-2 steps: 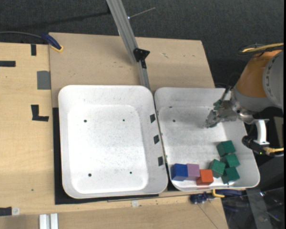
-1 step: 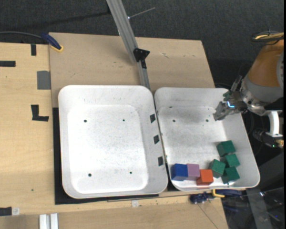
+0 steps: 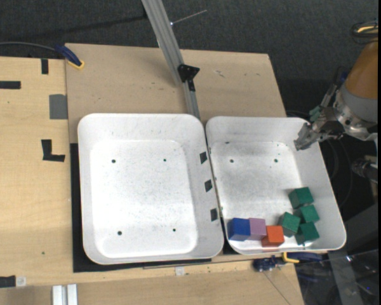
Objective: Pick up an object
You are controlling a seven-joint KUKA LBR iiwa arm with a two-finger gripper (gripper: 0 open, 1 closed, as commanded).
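Hand (image 3: 303, 142) over right bin's (image 3: 254, 127) rim, finger spread unreadable, nothing seen held; blocks (image 3: 303, 215) well below

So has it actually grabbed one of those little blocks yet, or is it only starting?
Only starting, by the look of it. Nothing looks lifted: the blue block, purple block, orange block and green blocks all lie in the right bin's near corner. The end effector hangs at the bin's far right edge. Reaching, gripping and lifting remain.
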